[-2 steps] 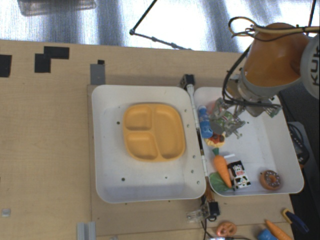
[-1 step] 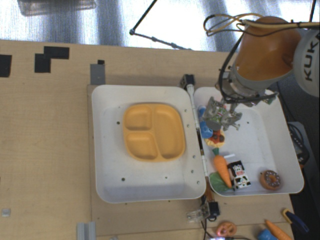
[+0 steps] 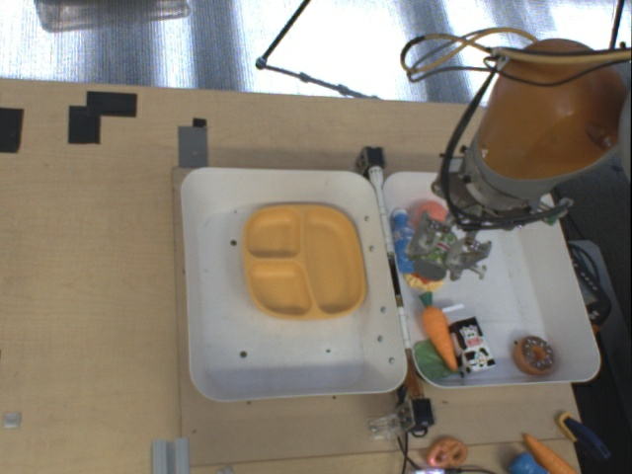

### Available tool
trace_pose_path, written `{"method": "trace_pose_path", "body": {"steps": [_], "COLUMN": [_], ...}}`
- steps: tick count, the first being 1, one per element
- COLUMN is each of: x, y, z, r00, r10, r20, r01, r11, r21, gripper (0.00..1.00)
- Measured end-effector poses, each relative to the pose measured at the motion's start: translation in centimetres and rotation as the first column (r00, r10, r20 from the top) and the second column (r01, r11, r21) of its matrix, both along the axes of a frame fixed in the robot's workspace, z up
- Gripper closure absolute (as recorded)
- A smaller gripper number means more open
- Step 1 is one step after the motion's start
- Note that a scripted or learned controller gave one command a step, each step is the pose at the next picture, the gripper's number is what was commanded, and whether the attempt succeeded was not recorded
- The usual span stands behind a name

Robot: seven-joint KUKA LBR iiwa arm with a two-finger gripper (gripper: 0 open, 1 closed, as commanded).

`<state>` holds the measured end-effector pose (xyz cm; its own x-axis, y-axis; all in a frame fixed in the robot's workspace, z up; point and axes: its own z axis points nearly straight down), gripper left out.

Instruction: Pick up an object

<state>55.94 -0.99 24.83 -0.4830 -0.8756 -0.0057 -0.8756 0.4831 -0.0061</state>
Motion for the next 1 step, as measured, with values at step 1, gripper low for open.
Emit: {"method": "trace_pose_path", "body": {"steps": [1], "x": [0.53], "y": [2.50], "z": [-1.12], "r00": [0.920], "r10": [0.391], "r20": [-0.002], "r01": [-0.391], "r11": [0.920], "r21": [-0.001], "gripper": [1.00]}}
